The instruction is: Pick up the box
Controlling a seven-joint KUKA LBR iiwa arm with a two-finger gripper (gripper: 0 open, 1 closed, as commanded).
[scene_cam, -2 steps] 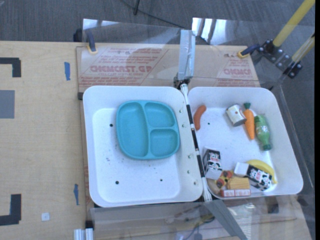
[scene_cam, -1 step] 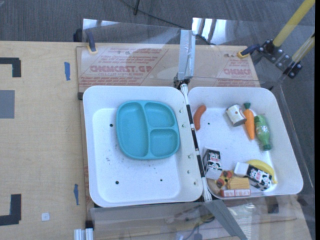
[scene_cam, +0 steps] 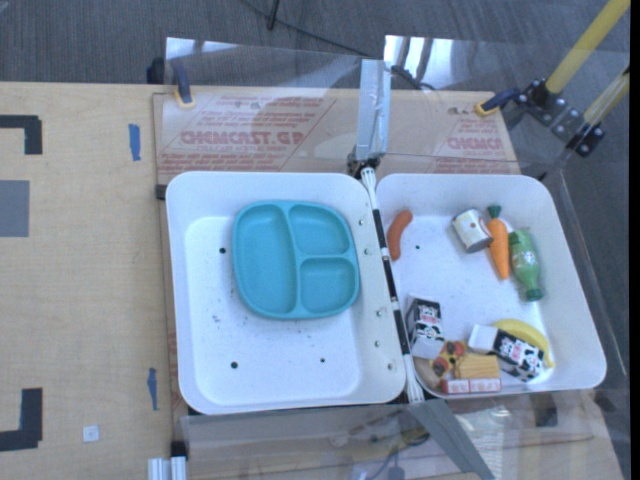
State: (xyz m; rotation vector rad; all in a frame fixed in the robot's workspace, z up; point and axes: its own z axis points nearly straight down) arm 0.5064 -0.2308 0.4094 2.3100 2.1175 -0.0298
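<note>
I cannot tell my pincer's state; the box (scene_cam: 426,327) lies lengthwise along the right bin's (scene_cam: 570,230) left wall, open floor beyond.

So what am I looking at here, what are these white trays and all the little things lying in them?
One camera above a workbench looks down at a slant on two shallow white bins side by side. The left bin holds a teal divided plate. The right bin holds toy groceries: a sausage, a carrot, a green bottle, a banana, two cow-print cartons and a yellow box. A robot arm is supposed to pick up a box.
</note>
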